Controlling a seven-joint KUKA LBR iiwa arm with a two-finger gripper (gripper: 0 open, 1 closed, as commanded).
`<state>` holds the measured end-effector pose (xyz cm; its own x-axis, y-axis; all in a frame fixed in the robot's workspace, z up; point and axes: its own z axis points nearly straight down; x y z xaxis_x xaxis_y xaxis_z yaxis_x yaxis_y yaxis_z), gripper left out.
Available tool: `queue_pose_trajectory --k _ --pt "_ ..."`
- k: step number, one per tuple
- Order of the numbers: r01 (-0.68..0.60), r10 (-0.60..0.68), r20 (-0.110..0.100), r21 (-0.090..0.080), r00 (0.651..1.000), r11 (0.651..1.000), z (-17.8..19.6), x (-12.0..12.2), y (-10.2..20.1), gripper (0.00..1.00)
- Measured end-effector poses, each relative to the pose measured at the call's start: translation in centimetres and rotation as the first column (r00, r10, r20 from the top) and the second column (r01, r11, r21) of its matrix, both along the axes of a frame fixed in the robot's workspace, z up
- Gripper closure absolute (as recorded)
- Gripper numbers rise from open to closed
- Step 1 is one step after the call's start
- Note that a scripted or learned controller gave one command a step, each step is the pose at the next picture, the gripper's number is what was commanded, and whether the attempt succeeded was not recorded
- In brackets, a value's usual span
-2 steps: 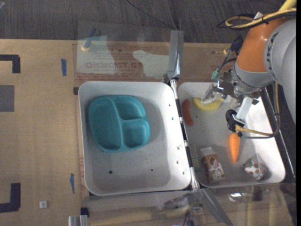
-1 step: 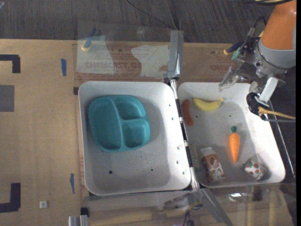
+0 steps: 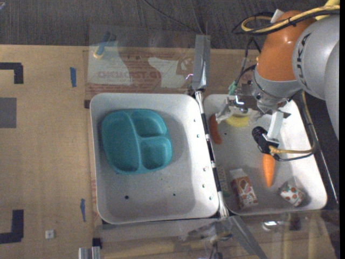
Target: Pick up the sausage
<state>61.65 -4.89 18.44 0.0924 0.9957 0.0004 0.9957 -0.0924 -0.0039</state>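
Note:
The sausage (image 3: 214, 129), reddish-brown and short, lies along the left wall of the right bin (image 3: 307, 144), near its back. My gripper (image 3: 235, 108) hangs over the back left part of that bin, just right of the sausage's far end and above a yellow item (image 3: 238, 121). The sausage lies apart from the gripper, on the bin floor.
An orange carrot (image 3: 268, 169), a small printed carton (image 3: 243, 188) and a patterned cup (image 3: 291, 194) lie toward the front of the right bin. A black cable end (image 3: 262, 138) dangles beside the arm. The left bin (image 3: 156, 198) holds a teal divided plate (image 3: 137, 140).

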Motion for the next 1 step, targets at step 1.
queue_pose_trajectory --k 1 --pt "-0.007 0.007 0.002 -0.001 1.0 1.0 -7.5 0.02 -6.81 0.0"
